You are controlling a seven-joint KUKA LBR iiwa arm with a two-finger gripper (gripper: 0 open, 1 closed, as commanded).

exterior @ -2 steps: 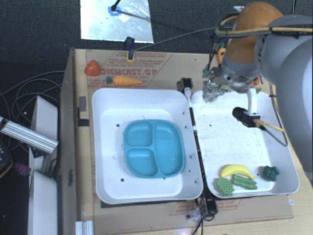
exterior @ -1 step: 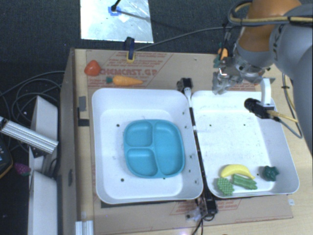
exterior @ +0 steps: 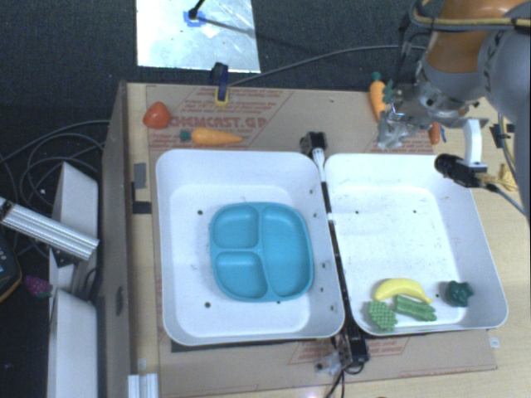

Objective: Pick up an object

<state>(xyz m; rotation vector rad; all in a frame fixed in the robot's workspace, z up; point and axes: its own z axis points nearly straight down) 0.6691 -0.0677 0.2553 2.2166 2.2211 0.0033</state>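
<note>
No pick was made: the gripper (exterior: 392,131), grip state indeterminate, hovered at the right bin's (exterior: 489,259) 12 o'clock rim, with the banana (exterior: 401,288) and green toys (exterior: 414,308) lying untouched at 6 o'clock.

Dark carpet floor (exterior: 58,40), cardboard-topped bench (exterior: 274,110)

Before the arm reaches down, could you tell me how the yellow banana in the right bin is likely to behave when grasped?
The banana looks like a smooth toy, so probably light and stiff, perhaps slippery. Its curved shape may pivot when pinched. It lies against the green vegetable, which would likely get nudged too.
</note>
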